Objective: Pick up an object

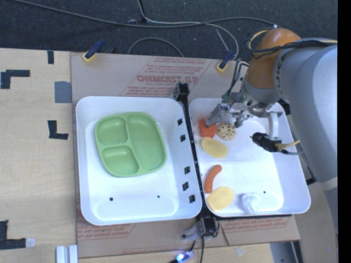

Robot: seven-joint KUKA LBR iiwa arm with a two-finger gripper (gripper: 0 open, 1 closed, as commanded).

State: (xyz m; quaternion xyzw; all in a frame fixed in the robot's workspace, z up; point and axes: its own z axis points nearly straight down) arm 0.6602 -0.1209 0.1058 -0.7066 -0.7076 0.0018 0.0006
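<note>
Gripper (pixel 226 115) sits low over the far-left part of the right bin (pixel 285 188), at the end of the grey arm (pixel 307 92) coming in from the right. Gripper state: cannot tell if apart or together, since the wrist body blocks the tip and the detail is too small. Nothing visibly held.

Round speckled cookie (pixel 226 131) lies right under or beside the gripper tip; contact unclear. Orange block (pixel 206 129) is just left of the cookie, its top edge partly covered by the gripper. Yellow oval piece (pixel 214 147) is just in front of both. Orange sausage-shaped piece (pixel 212 177) lies nearer the front, close to the bin's left wall. Yellow lump (pixel 220 198) is just in front of it. White crumpled thing (pixel 250 202) is beside the lump, hard to identify against the white floor.

Left bin (pixel 88 190) holds a green divided plate (pixel 130 144), lying flat.
</note>
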